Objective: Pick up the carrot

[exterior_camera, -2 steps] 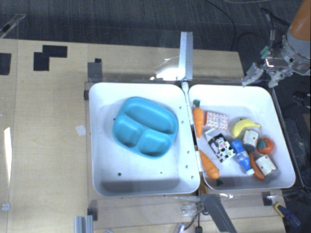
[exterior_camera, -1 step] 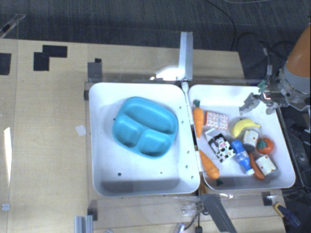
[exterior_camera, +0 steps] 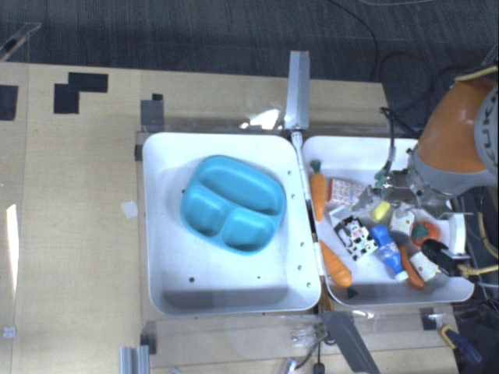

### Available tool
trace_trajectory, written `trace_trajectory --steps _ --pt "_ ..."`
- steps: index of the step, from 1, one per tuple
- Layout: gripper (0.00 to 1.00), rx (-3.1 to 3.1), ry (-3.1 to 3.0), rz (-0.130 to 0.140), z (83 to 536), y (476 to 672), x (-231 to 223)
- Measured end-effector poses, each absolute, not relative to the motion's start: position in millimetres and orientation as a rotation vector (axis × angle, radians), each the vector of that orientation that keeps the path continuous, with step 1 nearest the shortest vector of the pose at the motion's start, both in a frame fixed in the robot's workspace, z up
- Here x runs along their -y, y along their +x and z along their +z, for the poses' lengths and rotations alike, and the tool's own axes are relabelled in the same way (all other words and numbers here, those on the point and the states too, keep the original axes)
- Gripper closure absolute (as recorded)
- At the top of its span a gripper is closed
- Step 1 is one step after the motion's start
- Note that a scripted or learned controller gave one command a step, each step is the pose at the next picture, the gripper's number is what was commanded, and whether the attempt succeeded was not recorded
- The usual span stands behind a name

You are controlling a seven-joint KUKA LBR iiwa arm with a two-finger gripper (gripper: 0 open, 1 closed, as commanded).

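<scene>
Two carrots lie in the right bin (exterior_camera: 460,293). One carrot (exterior_camera: 318,196), with a green top, lies along the bin's left wall. The other carrot (exterior_camera: 336,262) rests at the bin's front left corner. My gripper (exterior_camera: 387,188) hangs over the middle of the right bin, beside a small yellow object (exterior_camera: 380,210), well to the right of both carrots and apart from them. The wrist with its orange band (exterior_camera: 456,128) hides the back right of the bin.
The right bin also holds a red and white packet (exterior_camera: 343,191), a black and white toy (exterior_camera: 355,237), a blue bottle (exterior_camera: 388,248) and a white piece (exterior_camera: 425,265). A blue divided plate (exterior_camera: 232,202) sits in the left bin (exterior_camera: 168,287). A metal divider (exterior_camera: 298,92) stands between the bins.
</scene>
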State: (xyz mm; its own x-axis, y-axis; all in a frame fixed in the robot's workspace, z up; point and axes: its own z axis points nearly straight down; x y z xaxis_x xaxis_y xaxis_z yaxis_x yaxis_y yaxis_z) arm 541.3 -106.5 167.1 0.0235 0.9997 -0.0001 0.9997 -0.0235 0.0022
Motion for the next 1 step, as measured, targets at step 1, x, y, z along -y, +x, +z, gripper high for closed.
trace_trajectory --steps 1 --pt "0.0 -2.23 2.171 0.039 117.7 517.5 100.6"
